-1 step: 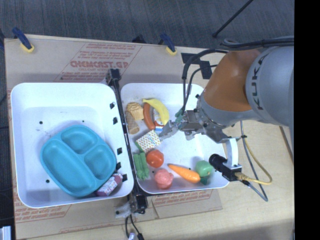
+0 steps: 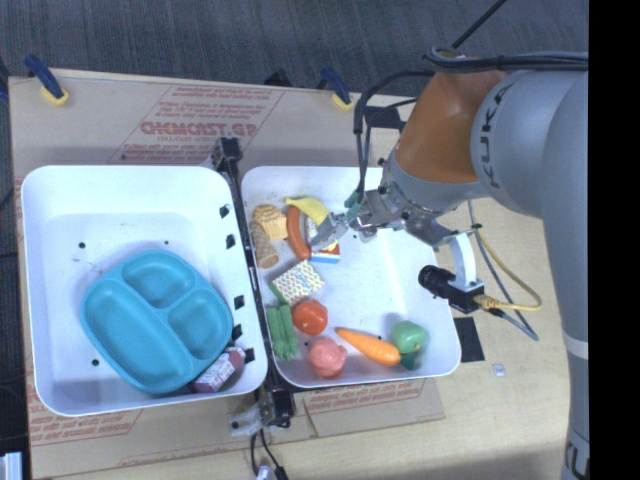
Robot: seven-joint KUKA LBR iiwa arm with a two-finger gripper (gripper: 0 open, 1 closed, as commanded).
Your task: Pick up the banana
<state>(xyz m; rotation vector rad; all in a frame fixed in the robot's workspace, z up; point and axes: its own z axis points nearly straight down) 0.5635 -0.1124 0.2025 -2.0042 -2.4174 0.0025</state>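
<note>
The banana [image 2: 308, 209] is yellow and lies at the back left of the right bin [image 2: 440, 298], partly covered by the gripper's body. Just in front of it sits a reddish sausage [image 2: 297, 234]. My gripper [image 2: 330, 232] reaches in from the right and hangs low over the bin, its tip just right of the sausage and in front of the banana. Nothing shows as held in it. A small red, white and blue piece [image 2: 328, 252] lies right below the tip.
The right bin also holds a bread piece [image 2: 266, 232], a patterned cracker [image 2: 298, 281], a tomato [image 2: 310, 317], a green vegetable [image 2: 282, 331], a pink fruit [image 2: 326, 357], a carrot [image 2: 368, 346] and a green pepper [image 2: 408, 338]. The left bin [image 2: 60, 208] holds a blue divided plate [image 2: 155, 318] and a small packet [image 2: 218, 372].
</note>
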